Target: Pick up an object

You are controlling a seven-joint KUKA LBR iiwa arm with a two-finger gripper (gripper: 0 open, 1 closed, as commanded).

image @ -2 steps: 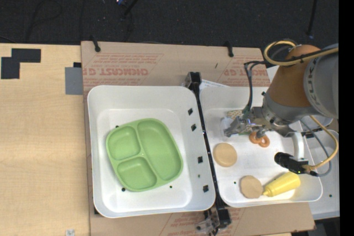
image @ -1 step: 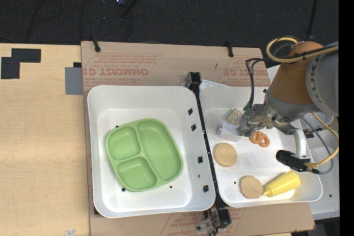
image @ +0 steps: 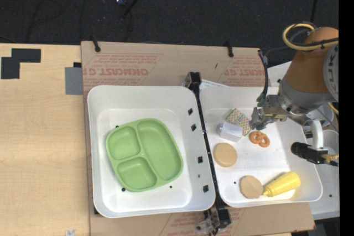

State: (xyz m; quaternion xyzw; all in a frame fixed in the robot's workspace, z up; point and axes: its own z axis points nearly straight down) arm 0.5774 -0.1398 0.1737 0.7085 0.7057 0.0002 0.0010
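Hand (image: 259, 123): I'm hovering it beside the pretzel (image: 259, 139); grip state I cannot tell.
Approach: I'm centring before descending.

Fixed overhead cam, slanted down on bins (image: 93, 119).

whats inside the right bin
In the right bin: two round tan cookies, a yellow bottle, an orange pretzel, a patterned packet and a pale block. The gripper covers whatever lies beneath it.
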